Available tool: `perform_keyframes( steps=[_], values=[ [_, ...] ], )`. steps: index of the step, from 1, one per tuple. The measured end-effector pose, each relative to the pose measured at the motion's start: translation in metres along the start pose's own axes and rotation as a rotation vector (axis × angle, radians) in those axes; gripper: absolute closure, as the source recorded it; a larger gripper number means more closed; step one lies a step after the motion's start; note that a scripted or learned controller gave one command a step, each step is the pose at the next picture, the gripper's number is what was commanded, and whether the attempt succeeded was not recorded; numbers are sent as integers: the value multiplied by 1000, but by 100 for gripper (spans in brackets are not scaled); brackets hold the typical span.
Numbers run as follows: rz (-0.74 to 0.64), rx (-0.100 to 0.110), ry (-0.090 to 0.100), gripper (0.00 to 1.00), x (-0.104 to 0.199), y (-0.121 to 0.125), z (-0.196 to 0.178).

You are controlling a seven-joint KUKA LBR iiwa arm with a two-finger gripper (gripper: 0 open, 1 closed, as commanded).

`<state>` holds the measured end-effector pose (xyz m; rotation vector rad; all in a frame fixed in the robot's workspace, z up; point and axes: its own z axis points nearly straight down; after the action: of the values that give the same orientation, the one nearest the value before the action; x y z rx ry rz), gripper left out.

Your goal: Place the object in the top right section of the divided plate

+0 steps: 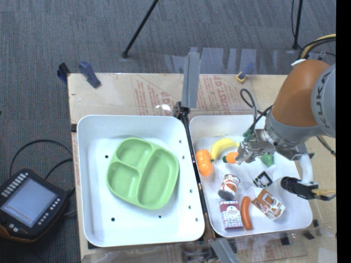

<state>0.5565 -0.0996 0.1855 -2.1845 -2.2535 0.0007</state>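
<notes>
Two white bins sit side by side, their inner rims touching at the bench's middle. One green divided plate with three sections lies alone in the left bin, a wide margin of bare white floor on every side, widest toward 6 and 9 o'clock. The right bin is crowded: one banana, one orange fruit against the dividing rim at 9 o'clock, one small can, one small carton, one sausage, one brown packet and one black-and-white piece. Open floor there remains mainly toward 12 o'clock.

From 3 o'clock the arm reaches in, orange band uppermost, wrist bent down over the right bin's middle. Its gripper hangs just at the banana's 3 o'clock end, beside a small orange piece and something green. Whether its fingers are spread or pressed together I cannot tell, nor whether anything sits between them.
</notes>
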Motion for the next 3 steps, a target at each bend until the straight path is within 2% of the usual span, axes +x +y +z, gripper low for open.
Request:
perform_keyframes(
  steps=[1,2,3],
  values=[
    [-289,1,0,100,-48,-52,-3],
    [-387,2,0,100,-5,-63,-3],
    [-574,-2,-3,100,-74,-61,-198]
  ],
)
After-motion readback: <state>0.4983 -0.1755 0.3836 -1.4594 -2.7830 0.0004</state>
